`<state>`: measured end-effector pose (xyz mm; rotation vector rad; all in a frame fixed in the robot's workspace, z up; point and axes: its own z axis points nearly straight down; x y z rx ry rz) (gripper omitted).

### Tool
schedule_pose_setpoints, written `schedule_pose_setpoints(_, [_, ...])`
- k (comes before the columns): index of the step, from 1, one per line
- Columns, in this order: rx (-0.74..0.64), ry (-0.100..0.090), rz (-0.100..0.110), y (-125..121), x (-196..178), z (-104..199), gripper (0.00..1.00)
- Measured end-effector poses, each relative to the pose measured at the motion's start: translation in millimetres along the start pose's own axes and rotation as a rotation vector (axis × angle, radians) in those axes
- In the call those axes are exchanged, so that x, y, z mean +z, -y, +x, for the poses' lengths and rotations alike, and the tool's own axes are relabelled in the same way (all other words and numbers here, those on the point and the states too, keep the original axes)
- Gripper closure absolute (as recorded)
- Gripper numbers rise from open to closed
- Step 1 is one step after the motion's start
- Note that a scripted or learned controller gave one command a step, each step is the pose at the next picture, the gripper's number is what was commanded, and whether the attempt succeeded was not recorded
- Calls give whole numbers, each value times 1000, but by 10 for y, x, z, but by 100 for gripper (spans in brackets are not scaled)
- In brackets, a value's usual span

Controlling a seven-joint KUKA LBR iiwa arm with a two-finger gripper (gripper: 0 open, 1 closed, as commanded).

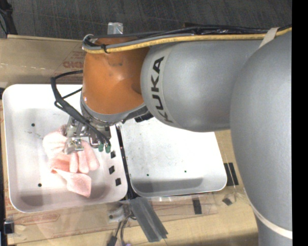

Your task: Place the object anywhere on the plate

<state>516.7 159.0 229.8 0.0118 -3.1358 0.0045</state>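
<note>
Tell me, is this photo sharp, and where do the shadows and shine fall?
Camera view: fairly sharp on the bins; the arm, close to the lens, looks soft and bulging. Glare sits on its grey shell; a soft shadow lies under the claw over the pink cloth in the left bin.

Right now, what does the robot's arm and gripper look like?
The arm is thick, rounded and glossy grey, with black KUKA lettering and an orange band above the wrist. Black cables loop beside it. The gripper is small, metallic and silver.
</note>
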Motion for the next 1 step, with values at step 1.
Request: schedule_pose_setpoints(1, [0,0,0,1,-2,-1,0])
